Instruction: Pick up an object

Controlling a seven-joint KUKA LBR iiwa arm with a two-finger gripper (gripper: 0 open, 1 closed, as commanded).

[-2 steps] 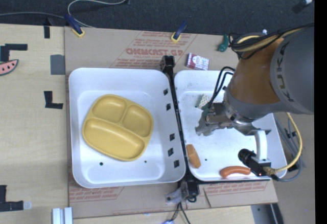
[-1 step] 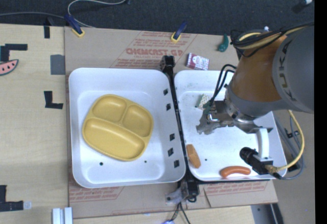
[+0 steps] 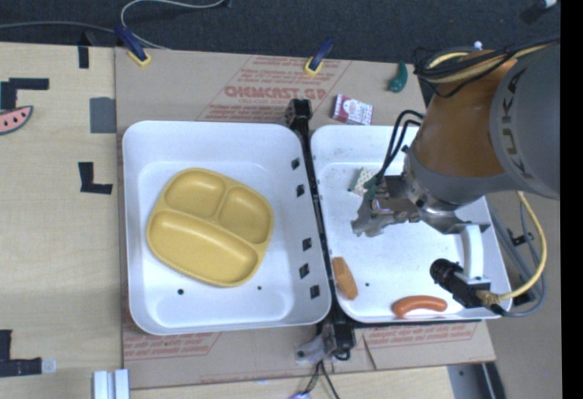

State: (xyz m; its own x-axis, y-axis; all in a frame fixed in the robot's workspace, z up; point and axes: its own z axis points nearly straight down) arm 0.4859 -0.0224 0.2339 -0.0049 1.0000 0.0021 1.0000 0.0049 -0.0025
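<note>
In the right bin (image 3: 401,144), my gripper (image 3: 371,219) hangs low over the floor near the middle-left, under the grey and orange arm. A small pale green and white object (image 3: 365,179) lies just behind the gripper, partly hidden by it. A short orange-brown roll (image 3: 343,279) lies near the bin's front left corner. Along the front wall lies an orange-red sausage (image 3: 420,304). Nothing is seen held in the gripper.
A yellow divided plate (image 3: 210,225) lies in the left bin (image 3: 146,151). A black ridge (image 3: 308,206) separates the two bins. Behind them on the cardboard lie a small maroon packet (image 3: 351,109), a green item (image 3: 399,76) and two yellow clips (image 3: 319,60).
</note>
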